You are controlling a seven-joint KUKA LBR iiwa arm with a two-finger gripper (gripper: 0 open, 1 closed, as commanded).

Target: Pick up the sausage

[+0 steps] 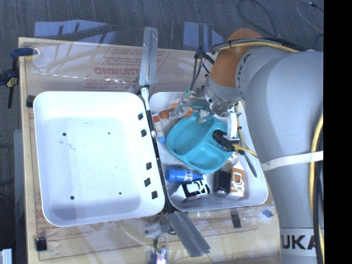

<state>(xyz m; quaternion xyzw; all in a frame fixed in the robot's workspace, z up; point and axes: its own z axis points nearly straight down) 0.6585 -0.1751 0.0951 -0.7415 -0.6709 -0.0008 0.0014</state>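
My gripper reaches down into the far end of the right bin, just above the rim of a teal bowl. A small orange-brown thing, possibly the sausage, lies right beside the gripper's tip at the bin's far left corner. It is partly hidden by the gripper and the bowl. I cannot see whether it sits between the fingers. The grey arm covers the bin's right side.
The left bin stands beside it, across a shared wall. Near the front of the right bin lie a blue bottle, a black-and-white object, a black box and an orange-and-white carton. A thin red-and-white item lies along the left wall.
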